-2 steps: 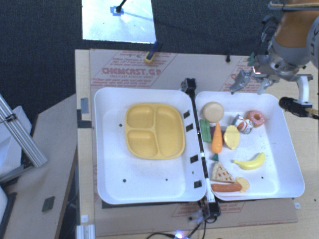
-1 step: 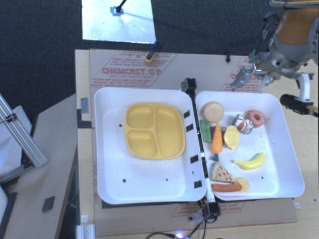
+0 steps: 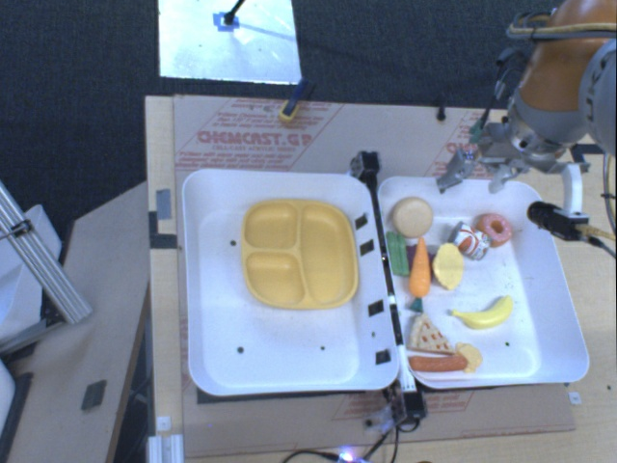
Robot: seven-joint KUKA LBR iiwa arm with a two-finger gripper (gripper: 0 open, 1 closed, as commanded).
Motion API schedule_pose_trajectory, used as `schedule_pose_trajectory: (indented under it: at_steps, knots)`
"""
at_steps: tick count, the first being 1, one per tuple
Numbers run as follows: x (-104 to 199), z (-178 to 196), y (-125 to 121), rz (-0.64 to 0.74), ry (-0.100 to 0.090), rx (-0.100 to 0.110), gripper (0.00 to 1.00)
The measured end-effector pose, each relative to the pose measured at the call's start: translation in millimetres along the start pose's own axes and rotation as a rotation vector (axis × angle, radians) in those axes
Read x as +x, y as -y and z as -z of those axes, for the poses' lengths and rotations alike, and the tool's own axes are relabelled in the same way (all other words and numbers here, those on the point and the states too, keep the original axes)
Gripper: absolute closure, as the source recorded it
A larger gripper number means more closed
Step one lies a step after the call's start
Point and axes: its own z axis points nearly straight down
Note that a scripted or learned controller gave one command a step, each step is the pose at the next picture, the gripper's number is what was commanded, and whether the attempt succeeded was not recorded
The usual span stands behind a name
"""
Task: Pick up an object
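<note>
My gripper (image 3: 479,174) hangs over the far rim of the right bin (image 3: 554,307), its fingers spread open with nothing between them. Below it in that bin lie a beige bun (image 3: 413,216), a pink donut (image 3: 496,228), a red and white can (image 3: 470,241), an orange carrot (image 3: 420,268), a yellow lemon half (image 3: 448,266), a banana (image 3: 485,312), a pizza slice (image 3: 429,336) and a sausage (image 3: 434,362). A green piece (image 3: 396,254) lies along the bin's left wall.
The left bin (image 3: 212,336) holds a yellow divided plate (image 3: 299,254). A black clip strip (image 3: 378,258) runs between the two bins. A shiny metal sheet (image 3: 227,27) lies beyond the bench at the back.
</note>
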Motion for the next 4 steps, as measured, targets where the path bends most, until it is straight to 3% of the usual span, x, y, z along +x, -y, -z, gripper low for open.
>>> schedule_pose_trajectory:
  at_steps: [3,4]
  knots:
    - [11,-138,3,0.003,-0.001,-0.001,0.00]
    - [11,-126,1,0.003,-0.001,-0.005,1.00]
